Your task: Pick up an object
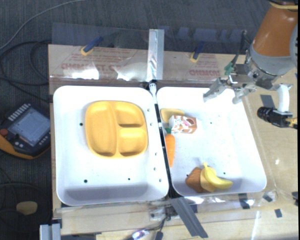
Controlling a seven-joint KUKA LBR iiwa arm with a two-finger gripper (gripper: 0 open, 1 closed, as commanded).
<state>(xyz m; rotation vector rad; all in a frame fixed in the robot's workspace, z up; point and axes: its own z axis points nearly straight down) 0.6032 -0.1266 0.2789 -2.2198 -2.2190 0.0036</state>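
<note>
Hanging above the far right corner of the right bin (250, 149), the pincer (224, 90) is seen with its two pale metal fingers spread apart, and nothing is held between them. It is carried by the grey arm (275, 39), whose smooth orange band is seen at the upper right of the view.

Two shallow white bins of glossy plastic, with rounded corners, are placed side by side on the counter (280, 149). In the left bin (65, 149) a yellow divided plate (115, 128) is laid flat; it has a rounded rectangular form with three compartments and a matte surface.

In the right bin, the objects are gathered near the left wall and the near edge, well apart from the pincer. A small carton (182, 124), white with red print, is lying against a yellow wedge-shaped piece (169, 114). Just below them an orange carrot (170, 146), long and tapered with a green top, is set along the wall. Near the front edge a yellow banana (214, 179), curved and smooth, is resting against a brown rounded object (193, 180) whose kind cannot be told.

A handheld pendant (21, 130) with a dark screen is lying on the grey carpet at the left.
</note>
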